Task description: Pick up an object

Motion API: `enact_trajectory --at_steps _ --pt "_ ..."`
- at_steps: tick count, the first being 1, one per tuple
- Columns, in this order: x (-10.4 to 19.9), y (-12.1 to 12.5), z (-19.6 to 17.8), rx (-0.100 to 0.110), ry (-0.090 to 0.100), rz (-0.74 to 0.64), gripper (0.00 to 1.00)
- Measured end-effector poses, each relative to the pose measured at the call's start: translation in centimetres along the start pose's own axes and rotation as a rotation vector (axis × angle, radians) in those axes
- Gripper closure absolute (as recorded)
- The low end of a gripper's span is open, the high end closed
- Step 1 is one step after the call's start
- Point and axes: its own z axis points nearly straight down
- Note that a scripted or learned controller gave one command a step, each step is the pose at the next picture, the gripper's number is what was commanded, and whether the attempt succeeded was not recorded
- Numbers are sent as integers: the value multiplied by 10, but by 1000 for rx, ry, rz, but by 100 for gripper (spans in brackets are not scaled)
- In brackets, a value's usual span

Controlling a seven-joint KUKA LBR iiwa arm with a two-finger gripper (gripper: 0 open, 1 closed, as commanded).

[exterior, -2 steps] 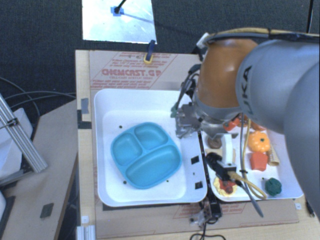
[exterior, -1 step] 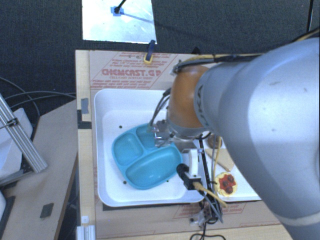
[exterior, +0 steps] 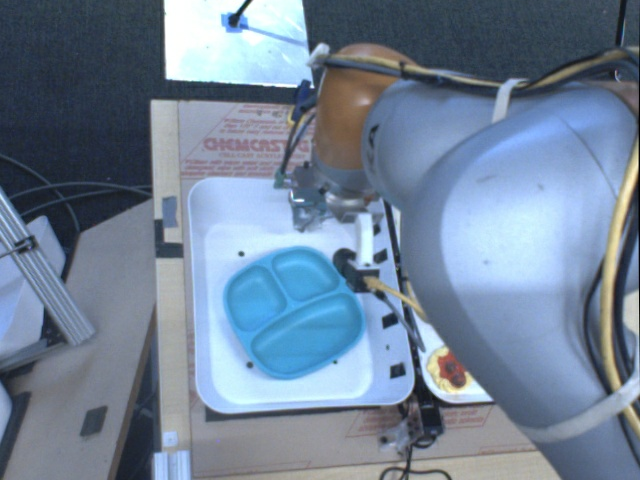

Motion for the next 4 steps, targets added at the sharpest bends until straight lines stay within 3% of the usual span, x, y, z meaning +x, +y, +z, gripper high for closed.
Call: enact_trajectory --at_steps 1,2,3,4 --pt "58 -62 22 4 -1 -1 100" --pt "92 -147 -91 9 5 -5 100" --pt "85 -51 -11 12 -4 5 100" --pt "8 -8 -8 9 -6 12 100"
